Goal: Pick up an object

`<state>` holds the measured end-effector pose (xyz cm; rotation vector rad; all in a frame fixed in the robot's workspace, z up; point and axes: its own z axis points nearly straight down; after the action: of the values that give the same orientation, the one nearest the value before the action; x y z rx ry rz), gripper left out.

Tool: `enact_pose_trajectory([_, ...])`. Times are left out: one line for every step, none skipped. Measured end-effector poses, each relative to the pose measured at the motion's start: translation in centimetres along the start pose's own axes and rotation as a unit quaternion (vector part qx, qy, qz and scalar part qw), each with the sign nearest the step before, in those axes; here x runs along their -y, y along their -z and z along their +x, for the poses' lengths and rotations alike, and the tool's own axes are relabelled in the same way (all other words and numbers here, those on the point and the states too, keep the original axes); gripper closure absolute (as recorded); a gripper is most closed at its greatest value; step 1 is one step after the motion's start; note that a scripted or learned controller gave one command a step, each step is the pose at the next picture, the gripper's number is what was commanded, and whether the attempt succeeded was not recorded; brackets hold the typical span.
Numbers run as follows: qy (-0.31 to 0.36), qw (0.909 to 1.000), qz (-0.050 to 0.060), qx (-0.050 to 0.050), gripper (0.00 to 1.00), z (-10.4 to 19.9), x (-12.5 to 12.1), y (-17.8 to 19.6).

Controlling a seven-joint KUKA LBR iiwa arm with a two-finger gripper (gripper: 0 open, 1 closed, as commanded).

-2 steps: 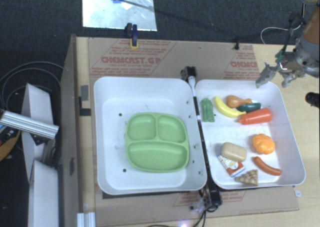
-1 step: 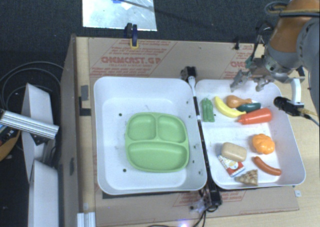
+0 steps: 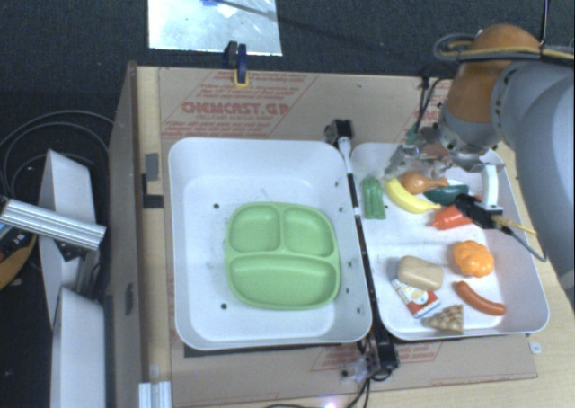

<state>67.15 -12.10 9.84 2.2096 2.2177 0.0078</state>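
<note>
Reaching in: grey arm (image 3: 530,119) with orange band, entering from the right, wrist over the far part of the right bin (image 3: 521,307)
Tool (image 3: 429,172): low over the far left of the right bin, just above the banana and a small orange-brown piece; state impossible to tell, finger spread hidden by the wrist and clutter; nothing seen clamped between the fingers
Table (image 3: 269,96): brown board with red print, carrying 2 shallow white bins side by side
Left bin (image 3: 193,217): holding 1 green divided plate (image 3: 282,255) with 3 compartments, lying flat near the middle
Banana (image 3: 410,199): yellow, curved, far left part of the right bin, just under the tool
Orange-brown piece (image 3: 413,182): touching the banana's upper side, right beside the tool
Green block (image 3: 372,198): upright against the right bin's left wall, just beside the banana
Carrot (image 3: 448,217): orange-red, right of the banana, near a dark teal piece (image 3: 444,194)
Small pumpkin (image 3: 473,258): orange, mid right of the bin
Bread roll (image 3: 420,271): tan, near the bin's middle, touching a red and white packet (image 3: 415,297)
Sausage (image 3: 478,298): red-orange, near the front right
Pizza slice (image 3: 446,317): at the front edge, between the packet and the sausage
</note>
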Motion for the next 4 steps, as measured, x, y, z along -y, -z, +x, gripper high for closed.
enact_pose_trajectory([-0.001, 1.0, -0.001, -0.001, 0.0, -4.8, 1.5, -0.9])
enact_pose_trajectory([-0.001, 1.0, 0.003, -0.001, 0.0, -6.2, 2.8, -1.1])
enact_pose_trajectory([0.0, 1.0, 0.002, -0.001, 1.0, -6.2, 2.7, -0.2])
enact_pose_trajectory([0.002, 1.0, 0.003, -0.003, 1.0, 0.5, 5.7, 10.5])
